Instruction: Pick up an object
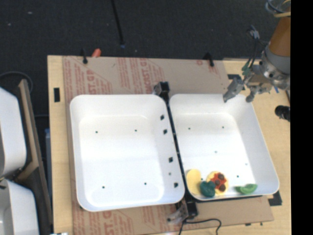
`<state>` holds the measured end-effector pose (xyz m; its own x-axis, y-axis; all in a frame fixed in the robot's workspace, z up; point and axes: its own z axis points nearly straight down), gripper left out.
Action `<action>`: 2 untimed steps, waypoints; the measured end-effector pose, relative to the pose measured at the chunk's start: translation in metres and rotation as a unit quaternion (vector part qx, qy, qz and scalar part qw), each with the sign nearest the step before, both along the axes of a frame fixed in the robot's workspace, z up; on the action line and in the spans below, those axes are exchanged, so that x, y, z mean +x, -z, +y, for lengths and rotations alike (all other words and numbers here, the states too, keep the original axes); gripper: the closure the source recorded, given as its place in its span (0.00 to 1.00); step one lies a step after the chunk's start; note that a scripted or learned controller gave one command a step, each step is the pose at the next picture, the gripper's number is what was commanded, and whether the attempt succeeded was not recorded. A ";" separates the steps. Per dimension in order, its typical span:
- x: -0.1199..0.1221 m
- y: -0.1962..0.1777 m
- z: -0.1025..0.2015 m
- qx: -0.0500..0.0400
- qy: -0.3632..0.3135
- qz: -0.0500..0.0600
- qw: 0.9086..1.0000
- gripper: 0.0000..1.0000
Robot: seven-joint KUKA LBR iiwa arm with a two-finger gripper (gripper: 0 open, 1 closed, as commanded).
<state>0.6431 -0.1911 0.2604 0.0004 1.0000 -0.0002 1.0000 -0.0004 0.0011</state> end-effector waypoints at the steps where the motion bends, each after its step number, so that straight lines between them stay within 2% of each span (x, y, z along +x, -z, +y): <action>1: -0.058 0.118 0.002 0.001 0.001 0.005 1.000 0.00; 2: -0.055 0.069 -0.031 -0.001 0.001 -0.002 1.000 0.00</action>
